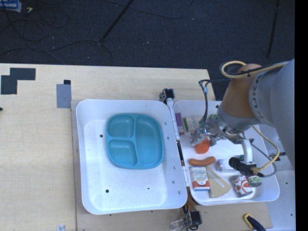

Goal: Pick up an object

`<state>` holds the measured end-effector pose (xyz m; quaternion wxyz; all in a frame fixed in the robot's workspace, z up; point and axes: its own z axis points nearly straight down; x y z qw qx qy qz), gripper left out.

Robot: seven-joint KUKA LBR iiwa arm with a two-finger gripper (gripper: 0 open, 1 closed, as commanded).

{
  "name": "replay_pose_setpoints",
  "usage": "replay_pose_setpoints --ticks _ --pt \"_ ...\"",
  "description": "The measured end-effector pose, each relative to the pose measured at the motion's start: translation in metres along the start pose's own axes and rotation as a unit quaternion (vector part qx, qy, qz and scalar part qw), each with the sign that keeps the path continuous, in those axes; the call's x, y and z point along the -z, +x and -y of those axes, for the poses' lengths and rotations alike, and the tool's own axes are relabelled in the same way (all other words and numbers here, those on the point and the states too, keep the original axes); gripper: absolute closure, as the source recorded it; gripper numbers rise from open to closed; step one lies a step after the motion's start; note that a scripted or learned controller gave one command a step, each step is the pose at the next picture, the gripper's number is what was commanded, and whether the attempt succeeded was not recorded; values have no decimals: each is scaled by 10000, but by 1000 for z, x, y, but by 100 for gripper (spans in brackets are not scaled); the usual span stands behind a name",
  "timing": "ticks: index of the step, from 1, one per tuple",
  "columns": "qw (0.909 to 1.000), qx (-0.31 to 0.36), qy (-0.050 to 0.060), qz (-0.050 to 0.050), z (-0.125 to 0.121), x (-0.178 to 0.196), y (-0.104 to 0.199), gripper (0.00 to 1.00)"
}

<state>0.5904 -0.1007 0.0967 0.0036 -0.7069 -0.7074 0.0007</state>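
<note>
1. Gripper (206,137) low in right bin (269,189), right above an orange-red round object (202,147); can't tell finger opening or any hold.
2. Sausage (201,161) lies just below that orange-red object.
3. Small carton (200,179) and tan wedge (218,184) lie below the sausage; red-green packet (243,185) to their right.
4. Purple item (179,123) up-left of the gripper, by the bin wall.
5. Left bin (91,177) holds 1 blue 3-section plate (134,140).
</note>
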Motion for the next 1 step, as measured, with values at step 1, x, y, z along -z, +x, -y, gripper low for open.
replay_pose_setpoints --ticks 1 --pt "10000 1 -5 18 34 89 51 100"
